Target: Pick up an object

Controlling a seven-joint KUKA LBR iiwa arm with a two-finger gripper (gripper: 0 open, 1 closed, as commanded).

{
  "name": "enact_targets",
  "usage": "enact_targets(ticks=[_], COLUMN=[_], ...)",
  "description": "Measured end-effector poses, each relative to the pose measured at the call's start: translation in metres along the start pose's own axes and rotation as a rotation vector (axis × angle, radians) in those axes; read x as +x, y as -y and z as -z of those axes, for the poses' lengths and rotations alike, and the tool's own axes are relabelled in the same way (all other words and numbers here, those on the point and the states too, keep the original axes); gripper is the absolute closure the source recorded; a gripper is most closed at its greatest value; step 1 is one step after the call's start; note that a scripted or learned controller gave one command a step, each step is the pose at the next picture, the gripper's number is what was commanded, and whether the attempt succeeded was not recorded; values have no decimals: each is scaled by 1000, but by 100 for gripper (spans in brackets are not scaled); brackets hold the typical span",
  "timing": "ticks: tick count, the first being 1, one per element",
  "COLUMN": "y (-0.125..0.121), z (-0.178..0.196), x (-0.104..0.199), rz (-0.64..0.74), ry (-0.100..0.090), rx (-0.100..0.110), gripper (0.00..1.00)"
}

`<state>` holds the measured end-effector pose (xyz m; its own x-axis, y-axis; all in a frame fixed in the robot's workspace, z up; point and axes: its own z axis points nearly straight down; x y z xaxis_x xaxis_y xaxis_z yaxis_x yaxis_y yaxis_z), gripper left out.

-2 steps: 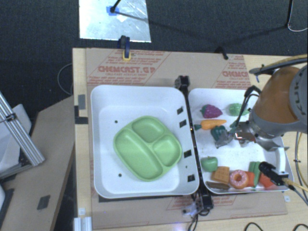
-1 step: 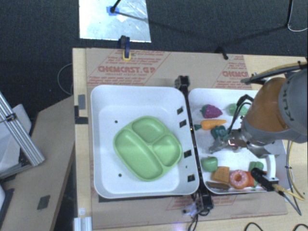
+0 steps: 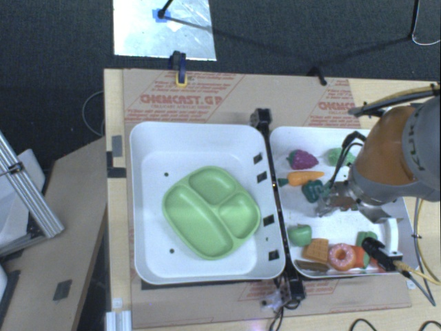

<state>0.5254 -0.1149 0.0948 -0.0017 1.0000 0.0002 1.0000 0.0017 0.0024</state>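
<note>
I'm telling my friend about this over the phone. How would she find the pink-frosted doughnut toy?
Start at the right white bin, the one crowded with toy food beside the bin holding the green divided plate. Look along its near edge, toward the bottom right corner. The doughnut is a small ring with pink frosting and a hole, lying just right of an orange wedge.

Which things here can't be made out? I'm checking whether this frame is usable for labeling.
- Gripper: finger state unreadable, blurred and under the arm, camera view.
- Dark green toy: shape unclear beside the gripper.
- Light green object: partly behind the arm.
- Right bin: far side covered by the arm.
</note>
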Motion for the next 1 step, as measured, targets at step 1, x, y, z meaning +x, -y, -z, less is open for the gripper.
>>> enact_targets(ticks=[1], y=[3], z=[47], x=[-8], rz=[-2], ry=[2], rx=[-3], gripper=[100])
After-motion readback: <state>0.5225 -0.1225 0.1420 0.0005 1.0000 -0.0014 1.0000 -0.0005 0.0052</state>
